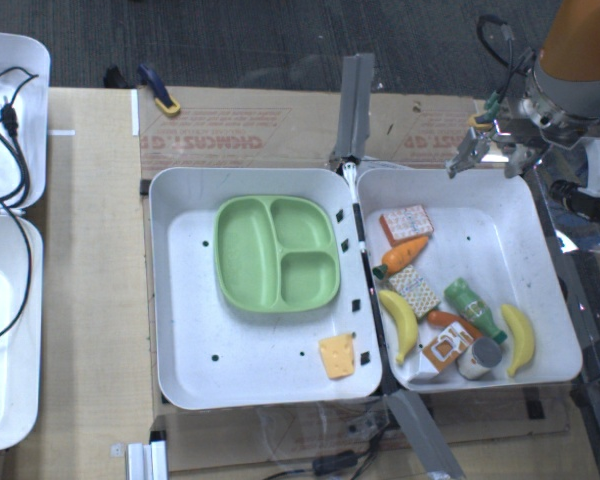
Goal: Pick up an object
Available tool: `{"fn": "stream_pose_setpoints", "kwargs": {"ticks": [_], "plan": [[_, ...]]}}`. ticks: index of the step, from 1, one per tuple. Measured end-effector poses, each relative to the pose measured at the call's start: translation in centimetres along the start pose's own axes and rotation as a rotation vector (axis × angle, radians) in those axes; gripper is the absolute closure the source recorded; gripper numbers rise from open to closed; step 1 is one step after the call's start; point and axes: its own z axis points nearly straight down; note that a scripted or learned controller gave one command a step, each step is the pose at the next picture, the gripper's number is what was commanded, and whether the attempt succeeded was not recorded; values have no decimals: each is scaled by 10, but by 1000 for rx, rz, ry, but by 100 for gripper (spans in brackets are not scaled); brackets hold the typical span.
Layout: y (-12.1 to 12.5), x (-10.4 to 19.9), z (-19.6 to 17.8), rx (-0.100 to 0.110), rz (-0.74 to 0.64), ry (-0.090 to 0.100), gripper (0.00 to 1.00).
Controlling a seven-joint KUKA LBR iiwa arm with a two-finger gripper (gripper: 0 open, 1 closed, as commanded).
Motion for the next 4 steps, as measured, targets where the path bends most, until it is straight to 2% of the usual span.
{"fn": "stream_pose_setpoints", "kwargs": {"ticks": [1, 2, 3, 4], "plan": [[-24, 28, 128, 1, 62, 0, 0], [-38, 30, 169, -1, -318, 0, 0], [7, -1, 172, 17, -311, 6, 0], [7, -1, 172, 17, -311, 6, 0]]}}
